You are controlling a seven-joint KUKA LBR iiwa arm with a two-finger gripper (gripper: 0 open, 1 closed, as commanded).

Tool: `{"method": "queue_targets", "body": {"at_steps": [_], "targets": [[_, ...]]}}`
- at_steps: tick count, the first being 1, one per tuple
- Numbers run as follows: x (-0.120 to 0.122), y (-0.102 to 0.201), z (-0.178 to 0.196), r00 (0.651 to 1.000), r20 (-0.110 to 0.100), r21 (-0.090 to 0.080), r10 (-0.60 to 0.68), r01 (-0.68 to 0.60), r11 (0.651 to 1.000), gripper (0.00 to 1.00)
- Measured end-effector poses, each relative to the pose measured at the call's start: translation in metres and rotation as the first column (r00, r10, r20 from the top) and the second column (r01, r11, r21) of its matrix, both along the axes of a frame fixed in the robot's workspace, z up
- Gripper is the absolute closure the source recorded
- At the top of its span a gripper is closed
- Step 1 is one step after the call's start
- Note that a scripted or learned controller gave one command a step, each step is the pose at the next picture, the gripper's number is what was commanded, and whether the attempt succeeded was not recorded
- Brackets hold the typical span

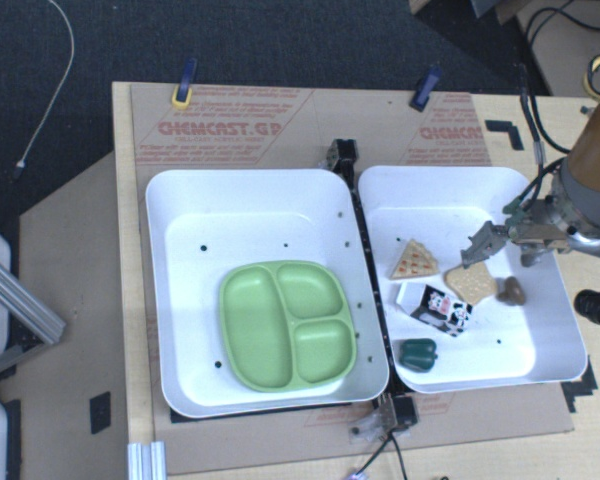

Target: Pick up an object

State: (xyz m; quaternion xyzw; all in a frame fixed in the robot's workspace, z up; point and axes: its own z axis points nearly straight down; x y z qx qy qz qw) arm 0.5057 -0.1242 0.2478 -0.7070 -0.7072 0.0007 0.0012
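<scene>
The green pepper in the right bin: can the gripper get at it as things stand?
Probably yes. The pepper lies apart from the other items near the bin's front edge, with nothing over it, and the gripper hangs above the same bin.

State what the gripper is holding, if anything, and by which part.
Nothing: the gripper hangs open above the bread slice in the right bin, with nothing between its fingers.

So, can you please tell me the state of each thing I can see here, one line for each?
gripper: open, above the right bin, holding nothing
green plate: flat in the left bin, compartments bare
pizza slice: lying flat in the right bin
toast slice: flat, just below the gripper
brown lump: resting beside the toast slice
printed card: lying flat, tilted
green pepper: on its side near the front wall
</scene>
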Motion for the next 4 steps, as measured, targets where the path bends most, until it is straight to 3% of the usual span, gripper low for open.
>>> {"method": "queue_targets", "body": {"at_steps": [1,3,4], "targets": [[0.001,0.000,0.001,1.000,0.002,0.000,0.000,0.000,1.000,0.00],[0.000,-0.001,-0.101,1.000,-0.004,0.002,0.000,0.000,1.000,0.00],[0.001,0.001,-0.138,1.000,0.007,0.006,0.001,-0.001,1.000,0.00]]}}
